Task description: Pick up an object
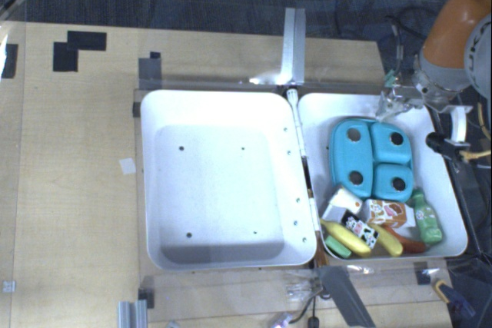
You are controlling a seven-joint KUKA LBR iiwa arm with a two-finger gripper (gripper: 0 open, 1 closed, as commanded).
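While the grey arm (469, 42) hangs over the right bin's (453, 196) far corner, its gripper (393, 100), grip state impossible to tell, sits above the blue tray (371, 159), with the yellow banana (344, 237) and green bottle (425, 220) beyond.

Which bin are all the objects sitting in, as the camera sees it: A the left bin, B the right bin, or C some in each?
B: the blue block, banana and green bottle all lie in the right bin.
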